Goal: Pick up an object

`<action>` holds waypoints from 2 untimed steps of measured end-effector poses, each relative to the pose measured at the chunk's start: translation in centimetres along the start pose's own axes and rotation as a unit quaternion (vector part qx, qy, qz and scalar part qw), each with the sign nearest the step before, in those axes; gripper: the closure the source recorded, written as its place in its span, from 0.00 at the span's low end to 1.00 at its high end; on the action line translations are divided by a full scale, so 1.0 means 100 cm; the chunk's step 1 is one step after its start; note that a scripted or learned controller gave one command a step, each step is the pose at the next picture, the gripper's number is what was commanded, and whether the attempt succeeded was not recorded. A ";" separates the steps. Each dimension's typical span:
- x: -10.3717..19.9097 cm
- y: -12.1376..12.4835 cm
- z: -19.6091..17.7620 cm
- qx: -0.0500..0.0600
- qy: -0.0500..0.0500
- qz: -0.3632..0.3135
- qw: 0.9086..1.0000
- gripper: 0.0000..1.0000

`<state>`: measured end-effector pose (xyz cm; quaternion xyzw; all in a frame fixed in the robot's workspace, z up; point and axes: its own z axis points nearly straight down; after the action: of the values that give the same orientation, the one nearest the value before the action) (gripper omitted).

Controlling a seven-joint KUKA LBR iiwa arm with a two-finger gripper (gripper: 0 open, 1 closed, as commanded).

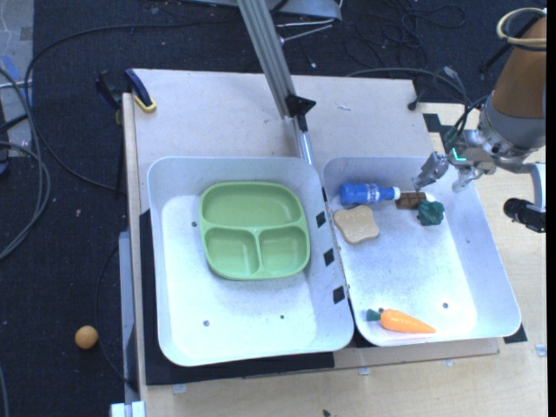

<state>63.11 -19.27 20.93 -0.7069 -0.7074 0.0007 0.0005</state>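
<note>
Four items lie in the right bin (486, 259): a blue bottle (365, 195), toast slice (355, 225), green toy (430, 212) and carrot (405, 321). The gripper (445, 170) hovers at two o'clock, fingers apart, holding nothing; it should descend squarely over the green toy.

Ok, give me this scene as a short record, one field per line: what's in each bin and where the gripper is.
left bin: green divided plate
right bin: blue bottle, tan bread slice, dark green toy, orange carrot
gripper: above right bin's far right corner, open, holding nothing
off bench: small orange ball on floor
</note>
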 end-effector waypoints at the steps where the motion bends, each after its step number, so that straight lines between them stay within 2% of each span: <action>1: 0.000 0.001 -0.001 -0.001 0.000 0.000 1.000 0.00; 2: 0.002 -0.008 0.046 0.001 0.000 0.000 1.000 0.00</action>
<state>62.29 -19.12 16.30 -0.7072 -0.7070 0.0015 0.0016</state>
